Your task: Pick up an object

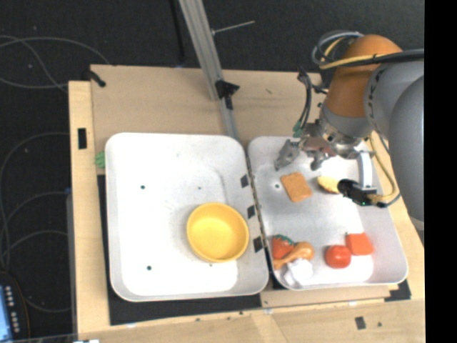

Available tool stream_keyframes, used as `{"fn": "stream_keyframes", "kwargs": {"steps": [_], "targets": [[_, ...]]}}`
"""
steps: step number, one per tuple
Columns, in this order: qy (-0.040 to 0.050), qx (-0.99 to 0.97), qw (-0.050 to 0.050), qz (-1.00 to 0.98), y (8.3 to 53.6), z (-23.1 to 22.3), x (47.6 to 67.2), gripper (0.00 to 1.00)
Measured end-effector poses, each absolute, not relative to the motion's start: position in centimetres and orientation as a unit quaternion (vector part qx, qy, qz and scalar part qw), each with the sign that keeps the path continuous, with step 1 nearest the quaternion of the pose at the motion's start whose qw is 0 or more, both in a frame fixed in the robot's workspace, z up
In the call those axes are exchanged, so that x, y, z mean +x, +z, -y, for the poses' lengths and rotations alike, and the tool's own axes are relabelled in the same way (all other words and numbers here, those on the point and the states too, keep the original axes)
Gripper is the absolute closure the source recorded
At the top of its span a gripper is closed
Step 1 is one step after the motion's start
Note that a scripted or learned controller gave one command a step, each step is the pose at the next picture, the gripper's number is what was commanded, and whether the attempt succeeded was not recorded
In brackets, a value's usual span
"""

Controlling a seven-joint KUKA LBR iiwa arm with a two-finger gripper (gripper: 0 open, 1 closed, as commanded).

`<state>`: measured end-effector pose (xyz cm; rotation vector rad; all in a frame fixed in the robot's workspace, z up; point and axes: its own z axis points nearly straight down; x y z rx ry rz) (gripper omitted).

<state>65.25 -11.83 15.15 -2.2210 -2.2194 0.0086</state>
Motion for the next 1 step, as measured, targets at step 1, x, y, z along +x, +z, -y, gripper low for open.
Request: {"fn": "stream_keyframes", "kwargs": {"steps": [1], "targets": [[0.0022, -0.708, 0.0, 0.706, 9.94, 12.03, 65.18, 0.0]]}}
